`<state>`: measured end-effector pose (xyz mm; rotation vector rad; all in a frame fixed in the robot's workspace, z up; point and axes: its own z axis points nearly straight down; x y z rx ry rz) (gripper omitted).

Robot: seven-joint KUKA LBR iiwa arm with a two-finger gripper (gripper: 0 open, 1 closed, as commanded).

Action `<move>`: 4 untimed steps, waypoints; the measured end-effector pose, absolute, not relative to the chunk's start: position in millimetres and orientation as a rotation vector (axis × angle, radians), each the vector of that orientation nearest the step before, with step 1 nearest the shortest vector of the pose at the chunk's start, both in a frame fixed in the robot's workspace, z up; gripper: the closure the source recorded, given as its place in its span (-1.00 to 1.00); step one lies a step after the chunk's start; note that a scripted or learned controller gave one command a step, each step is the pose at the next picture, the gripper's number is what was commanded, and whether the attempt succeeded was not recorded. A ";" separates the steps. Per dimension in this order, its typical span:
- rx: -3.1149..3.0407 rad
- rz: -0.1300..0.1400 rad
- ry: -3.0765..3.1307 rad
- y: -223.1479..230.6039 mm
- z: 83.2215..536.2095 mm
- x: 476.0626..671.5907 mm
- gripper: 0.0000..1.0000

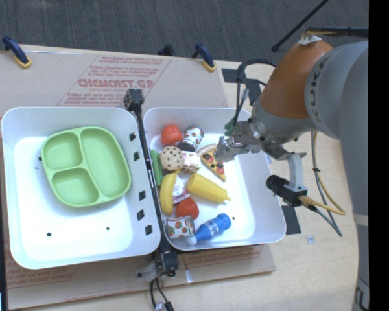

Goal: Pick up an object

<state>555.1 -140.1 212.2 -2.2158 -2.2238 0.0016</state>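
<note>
**Inspector:** State the step in hand.

**Operator:** Approach, by my judgement. My tool (222,149) is low in the right bin (262,199), near its far right side, just above the pizza slice toy (213,162). I cannot tell whether the tool is apart or together; nothing is visibly clamped in it.

**Inspector:** Location of the candidates?

**Operator:** All are heaped along the right bin's left wall: a red tomato (171,134), a cookie (171,159), a banana (168,192), a yellow lemon-like piece (206,188), and a blue bottle (213,227) by the near edge. The left bin (19,238) carries a green divided plate (85,166).

**Inspector:** Next move?

**Operator:** A straight descent onto the slice, then a close; its neighbours crowd it.

**Inspector:** Arm pose?

**Operator:** Reaching in from the counter's right edge, orange band above the wrist, wrist bent downward.
</note>
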 end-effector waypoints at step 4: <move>-2.214 0.001 -2.224 -143.5 211.7 601.8 1.00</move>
